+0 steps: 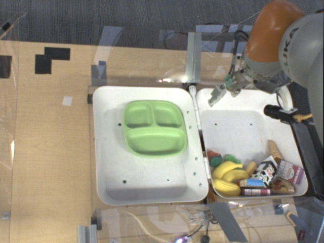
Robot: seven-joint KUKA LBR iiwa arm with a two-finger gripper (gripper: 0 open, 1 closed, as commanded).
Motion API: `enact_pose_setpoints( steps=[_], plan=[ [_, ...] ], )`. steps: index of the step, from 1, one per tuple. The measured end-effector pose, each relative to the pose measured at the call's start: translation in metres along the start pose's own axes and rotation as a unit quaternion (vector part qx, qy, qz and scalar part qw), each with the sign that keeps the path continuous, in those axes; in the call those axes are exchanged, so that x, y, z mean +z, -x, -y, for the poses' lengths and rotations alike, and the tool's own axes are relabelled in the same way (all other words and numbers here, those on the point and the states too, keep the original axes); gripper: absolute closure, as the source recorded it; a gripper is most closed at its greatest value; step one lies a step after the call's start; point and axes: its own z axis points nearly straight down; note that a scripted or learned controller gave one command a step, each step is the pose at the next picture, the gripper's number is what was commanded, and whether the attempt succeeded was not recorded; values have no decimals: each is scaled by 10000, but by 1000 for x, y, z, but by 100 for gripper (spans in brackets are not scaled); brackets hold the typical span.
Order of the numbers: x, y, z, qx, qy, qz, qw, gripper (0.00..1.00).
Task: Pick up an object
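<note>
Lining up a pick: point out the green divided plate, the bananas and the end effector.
green divided plate [154, 127]: camera view, on the ridge between its compartments.
bananas [228, 176]: camera view, middle of the yellow bunch.
end effector [218, 95]: camera view, at its tip.

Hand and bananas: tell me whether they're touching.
Apart. The camera view shows the hand up at the far rim of the right bin, with bare white floor between it and the bananas in the near corner.
</note>
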Motion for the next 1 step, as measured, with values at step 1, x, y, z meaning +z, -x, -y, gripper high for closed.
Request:
enact_pose_setpoints(
  steps=[1],
  plan=[
    [1,-7,69,41,-14,-6,10000,0]
  ],
)
